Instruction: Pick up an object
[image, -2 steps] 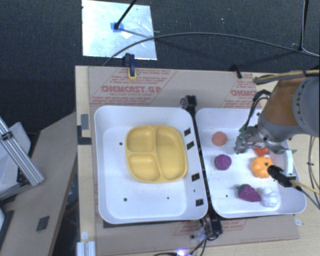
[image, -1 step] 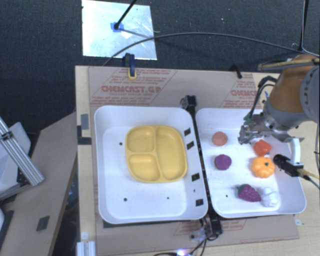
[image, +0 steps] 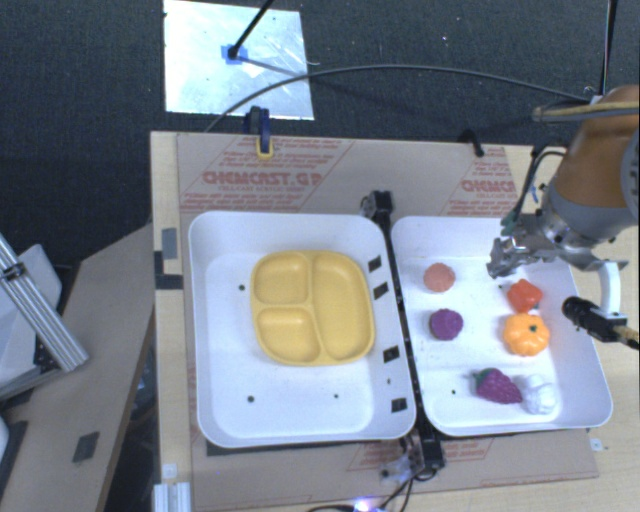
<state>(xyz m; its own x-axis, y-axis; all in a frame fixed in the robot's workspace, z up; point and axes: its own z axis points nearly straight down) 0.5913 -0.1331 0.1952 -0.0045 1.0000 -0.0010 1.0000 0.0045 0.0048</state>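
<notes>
The right white bin (image: 470, 415) holds several small toy foods: a pink round piece (image: 439, 277), a purple round piece (image: 446, 323), a small red-orange piece (image: 524, 295), an orange pumpkin-like piece (image: 526, 335), a magenta berry-like piece (image: 497, 386) and a white piece (image: 541, 397). My gripper (image: 507, 257) hangs over the bin's upper right part, just up and left of the red-orange piece and right of the pink one. I see nothing held in it.
The left white bin (image: 225, 400) holds a yellow divided plate (image: 310, 306). A black clip strip (image: 395, 330) joins the two bins. A black cable part (image: 590, 318) juts in over the right bin's right edge. Cardboard lies under both bins.
</notes>
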